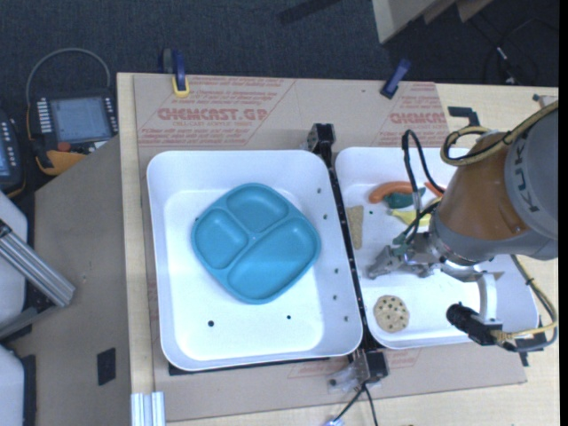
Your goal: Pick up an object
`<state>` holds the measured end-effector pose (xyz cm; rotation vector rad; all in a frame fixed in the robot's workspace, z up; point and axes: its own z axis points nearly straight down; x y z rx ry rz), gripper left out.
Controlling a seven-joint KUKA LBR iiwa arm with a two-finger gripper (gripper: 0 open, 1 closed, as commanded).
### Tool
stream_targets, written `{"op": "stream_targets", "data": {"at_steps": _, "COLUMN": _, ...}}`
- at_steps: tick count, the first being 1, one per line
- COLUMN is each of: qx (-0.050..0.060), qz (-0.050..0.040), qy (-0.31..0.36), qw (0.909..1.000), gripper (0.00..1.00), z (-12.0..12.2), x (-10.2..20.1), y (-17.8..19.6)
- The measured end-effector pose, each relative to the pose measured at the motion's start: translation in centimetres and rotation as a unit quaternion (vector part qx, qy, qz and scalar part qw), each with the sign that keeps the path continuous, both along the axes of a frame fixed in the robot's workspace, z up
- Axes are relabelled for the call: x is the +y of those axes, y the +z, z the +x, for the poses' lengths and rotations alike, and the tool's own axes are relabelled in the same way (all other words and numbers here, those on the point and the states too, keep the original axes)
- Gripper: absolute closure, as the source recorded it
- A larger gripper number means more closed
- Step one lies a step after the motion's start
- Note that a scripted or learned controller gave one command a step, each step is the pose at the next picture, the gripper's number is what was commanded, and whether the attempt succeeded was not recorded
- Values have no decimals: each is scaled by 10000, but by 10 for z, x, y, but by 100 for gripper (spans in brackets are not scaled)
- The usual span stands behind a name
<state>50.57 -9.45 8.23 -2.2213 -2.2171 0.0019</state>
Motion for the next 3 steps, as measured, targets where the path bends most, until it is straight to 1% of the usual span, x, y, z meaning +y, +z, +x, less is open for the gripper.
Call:
{"op": "stream_targets", "data": {"at_steps": 1, "qx": -29, "qz": -3, "qy": 3, "qw": 10000, "gripper": 100, "z": 1, "x": 0, "y": 13}}
{"op": "stream_targets", "data": {"at_steps": 2, "qx": -49, "qz": -15, "qy": 17, "qw": 10000, "gripper": 100, "z": 10, "x": 0, "y": 74}}
{"op": "stream_targets", "data": {"at_steps": 3, "qx": -52, "qz": -16, "qy": 13, "qw": 10000, "gripper": 100, "z": 10, "x": -5, "y": 137}}
